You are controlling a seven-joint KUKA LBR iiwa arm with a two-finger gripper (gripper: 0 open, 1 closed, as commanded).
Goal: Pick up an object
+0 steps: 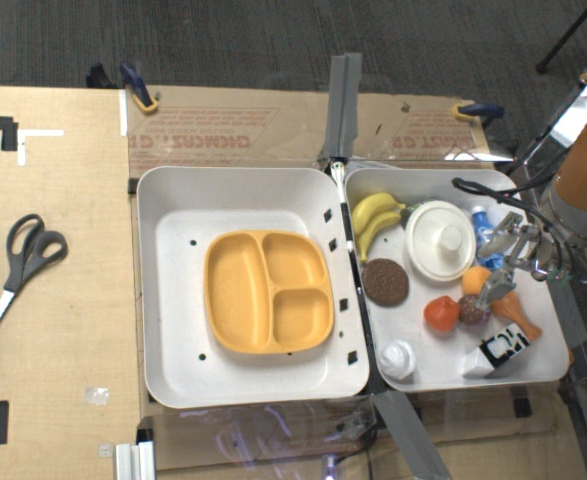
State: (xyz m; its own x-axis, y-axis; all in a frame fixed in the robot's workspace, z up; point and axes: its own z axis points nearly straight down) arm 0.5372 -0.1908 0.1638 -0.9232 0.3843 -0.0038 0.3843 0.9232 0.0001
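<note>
Nearest the camera, at the front edge of the right bin (443, 373), a small clear bottle with a white cap (397, 360) lies beside a black-and-white carton (501, 348). Behind these sit a red tomato-like ball (440, 314), a dark purple fruit (472, 311) and an orange carrot-shaped piece (514, 313). A brown chocolate cookie (384, 281) lies left of them, near the bin's left wall. A bunch of yellow bananas (373, 219) rests at the back left corner, touching a white lidded bowl (440, 238).

The gripper (500, 268) hangs low over the right side of this bin, just above a small orange fruit (474, 280) and beside a blue item (485, 233). Whether the fingers are open or closed cannot be told, and nothing is visibly held between them.

The left bin (163, 298) holds a yellow three-compartment plate (270, 291), flat and roughly centred.

On the bench (53, 348) to the left, well apart from both bins, lie black-handled scissors (18, 268).
</note>
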